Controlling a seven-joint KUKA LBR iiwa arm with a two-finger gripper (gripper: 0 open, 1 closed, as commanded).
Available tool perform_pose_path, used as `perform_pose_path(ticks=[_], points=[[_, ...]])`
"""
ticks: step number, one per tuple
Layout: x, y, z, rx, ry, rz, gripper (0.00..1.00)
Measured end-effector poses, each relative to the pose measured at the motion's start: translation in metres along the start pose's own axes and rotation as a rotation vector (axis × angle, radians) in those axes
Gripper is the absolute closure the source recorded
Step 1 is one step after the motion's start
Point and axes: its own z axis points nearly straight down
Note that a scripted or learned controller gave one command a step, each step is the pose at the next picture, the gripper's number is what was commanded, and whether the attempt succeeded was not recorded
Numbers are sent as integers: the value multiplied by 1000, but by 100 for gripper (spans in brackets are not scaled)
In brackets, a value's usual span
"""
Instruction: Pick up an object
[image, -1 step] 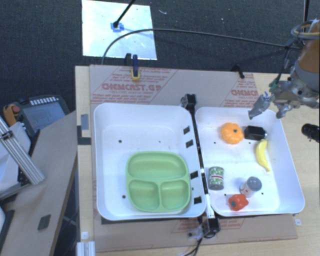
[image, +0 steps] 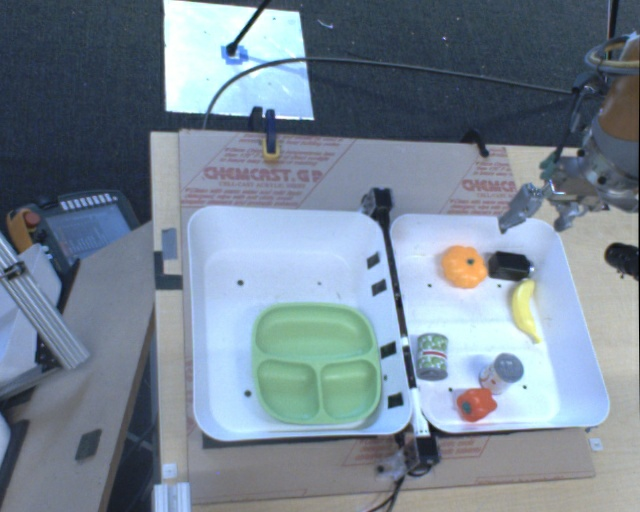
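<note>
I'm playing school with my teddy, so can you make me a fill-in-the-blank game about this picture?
1. The green tray lies in the ____ bin.
2. The banana is colored ____.
3. The black block touches the ____ pumpkin.
4. The gripper hovers above the far edge of the ____ bin.

Missing words: left; yellow; orange; right

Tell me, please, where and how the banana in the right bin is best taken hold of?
Probably across the middle of the banana, coming straight down. It lies flat, its length running toward and away from the camera, and its narrow width suits a pinch. The bin wall is close on its right.
</note>
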Motion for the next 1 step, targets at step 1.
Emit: perform_pose_path(ticks=[1], points=[[-2,5,61,3,1,1,0]])
